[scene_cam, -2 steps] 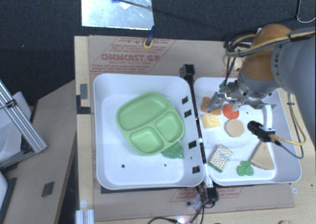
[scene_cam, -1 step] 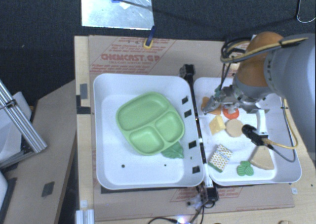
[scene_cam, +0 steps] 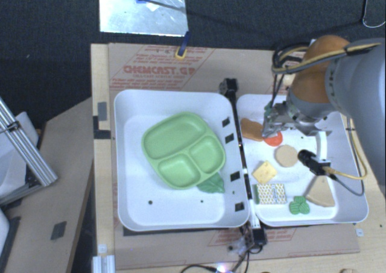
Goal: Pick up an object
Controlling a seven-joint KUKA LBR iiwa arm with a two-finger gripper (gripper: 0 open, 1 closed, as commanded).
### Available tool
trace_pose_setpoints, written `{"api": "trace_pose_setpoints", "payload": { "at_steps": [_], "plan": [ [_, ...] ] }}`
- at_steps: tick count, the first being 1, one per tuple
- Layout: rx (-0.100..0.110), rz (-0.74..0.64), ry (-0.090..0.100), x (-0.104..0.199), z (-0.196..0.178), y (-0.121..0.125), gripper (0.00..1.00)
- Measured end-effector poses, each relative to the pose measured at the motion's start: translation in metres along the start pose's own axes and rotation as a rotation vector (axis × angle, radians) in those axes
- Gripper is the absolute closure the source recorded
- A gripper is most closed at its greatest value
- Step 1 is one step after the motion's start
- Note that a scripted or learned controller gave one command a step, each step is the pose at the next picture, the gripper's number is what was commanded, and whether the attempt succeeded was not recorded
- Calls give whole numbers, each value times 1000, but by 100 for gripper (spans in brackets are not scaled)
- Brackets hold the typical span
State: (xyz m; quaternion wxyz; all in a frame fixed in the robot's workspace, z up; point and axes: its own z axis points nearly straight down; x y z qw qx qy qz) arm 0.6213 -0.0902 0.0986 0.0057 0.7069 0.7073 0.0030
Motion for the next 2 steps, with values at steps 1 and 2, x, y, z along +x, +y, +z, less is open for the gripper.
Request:
{"api": "trace_pose_setpoints", "payload": {
  "at_steps": [1, 2],
  "plan": [
    [7, 1, 3, -4, -45, -2, 100],
    [4, -3, 2, -9, -103, 9, 100]
  ]
}}
